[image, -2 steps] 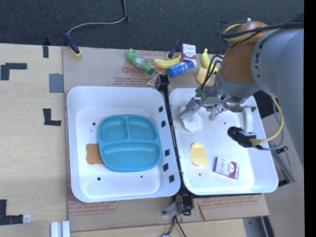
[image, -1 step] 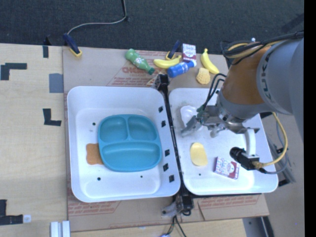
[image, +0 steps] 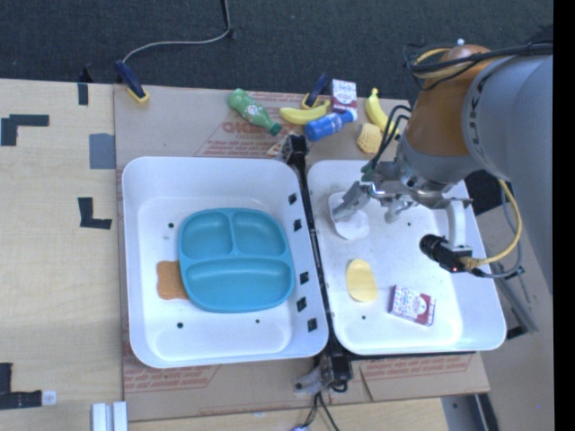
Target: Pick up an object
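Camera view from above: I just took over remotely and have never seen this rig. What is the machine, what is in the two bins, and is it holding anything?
One fixed camera looks down at a slant. The grey arm with an orange band reaches in from the right; its gripper hangs over the right bin, and nothing shows between its fingers. That bin holds a yellow piece, a red-and-white box and a pale object under the gripper. The left bin holds a blue divided plate.

Bright, even overhead light, soft shadows, mild overall softness, slight glare on white bins [image: 135, 241].
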`<action>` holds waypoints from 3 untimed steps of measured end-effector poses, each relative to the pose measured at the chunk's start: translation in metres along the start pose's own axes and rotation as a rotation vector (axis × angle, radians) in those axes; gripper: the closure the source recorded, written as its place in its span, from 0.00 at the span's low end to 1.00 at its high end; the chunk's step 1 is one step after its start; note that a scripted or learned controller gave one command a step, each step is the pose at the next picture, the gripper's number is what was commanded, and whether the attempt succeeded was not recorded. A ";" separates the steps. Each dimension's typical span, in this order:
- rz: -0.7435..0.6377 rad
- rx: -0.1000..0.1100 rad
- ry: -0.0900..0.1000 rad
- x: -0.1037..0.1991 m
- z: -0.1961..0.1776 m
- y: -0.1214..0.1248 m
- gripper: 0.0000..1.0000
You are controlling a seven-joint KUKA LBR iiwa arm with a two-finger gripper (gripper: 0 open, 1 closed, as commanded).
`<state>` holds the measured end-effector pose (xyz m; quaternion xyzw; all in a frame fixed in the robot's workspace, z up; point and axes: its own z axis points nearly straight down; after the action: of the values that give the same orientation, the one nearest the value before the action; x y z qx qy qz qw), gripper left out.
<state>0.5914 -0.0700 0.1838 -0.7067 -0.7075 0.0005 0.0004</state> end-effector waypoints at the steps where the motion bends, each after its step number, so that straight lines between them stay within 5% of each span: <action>1: -0.001 -0.001 0.000 0.016 -0.010 0.040 0.00; 2: 0.002 0.001 0.000 0.020 0.000 -0.020 0.00; 3: 0.002 0.002 0.000 -0.027 0.091 -0.007 0.00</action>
<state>0.5840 -0.0971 0.0933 -0.7073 -0.7070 0.0014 0.0009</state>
